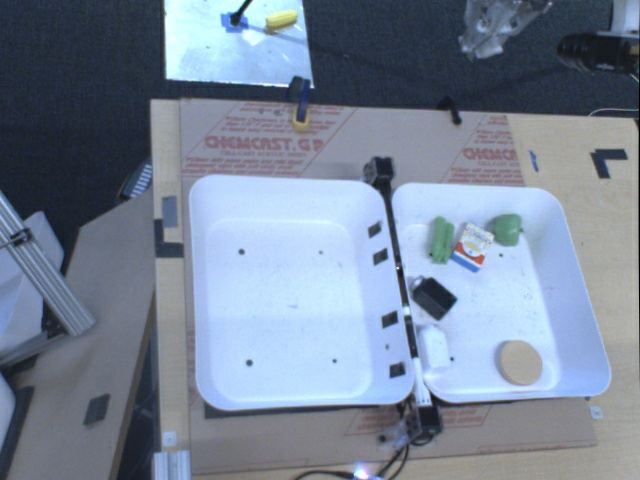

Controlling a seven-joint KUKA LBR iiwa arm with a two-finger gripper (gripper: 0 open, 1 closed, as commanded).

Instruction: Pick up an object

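I see the hand [492,23] at top right, off the bench [330,133], partly cut off by the top edge; can't tell its state. Objs sit in the right bin [575,303]: green cylinder [441,239], long axis approx. top-bottom; small carton [473,247] tilted; green block [507,229]; black box [434,297]; tan disc [520,362]; white item [434,346], hard to make out vs. white floor.

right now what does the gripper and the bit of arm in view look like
The gripper is a pale grey, metallic-looking assembly at the top right, tapering downward, with darker recesses in its body. Above it sits a lighter grey block with a small orange patch at the frame's top edge. Its detail is too blurred to make out cables or markings.
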